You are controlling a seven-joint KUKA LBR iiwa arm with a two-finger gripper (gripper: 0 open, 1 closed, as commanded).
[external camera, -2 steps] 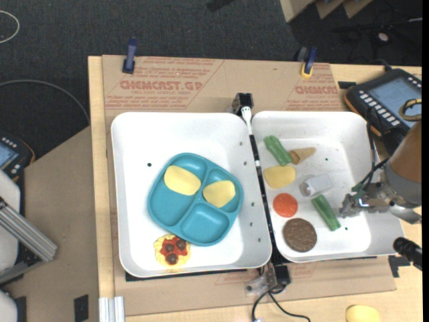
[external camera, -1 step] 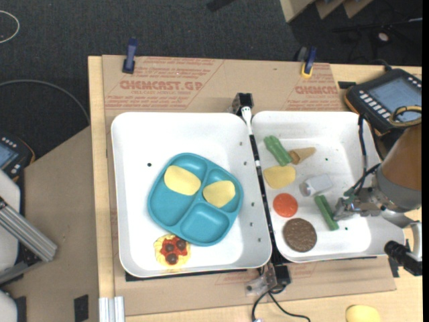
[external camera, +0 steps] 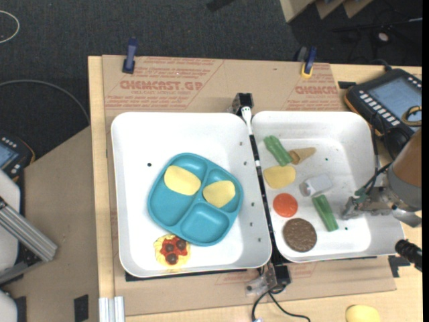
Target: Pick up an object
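Scanning rightward: blue tray (external camera: 194, 203) in left bin (external camera: 127, 180); right bin (external camera: 355, 129) crowded. Your hand (external camera: 353, 206) sits just beside green stick (external camera: 325, 212), grip state unreadable. Approach step, likely. Next: centre over stick, then close.

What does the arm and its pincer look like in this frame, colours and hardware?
The arm enters from the right, grey with a blurred brownish-orange band above the wrist. The pincer is dark grey metal, slim and pointed, with thin dark cables looping beside it and a small green spot near its base.
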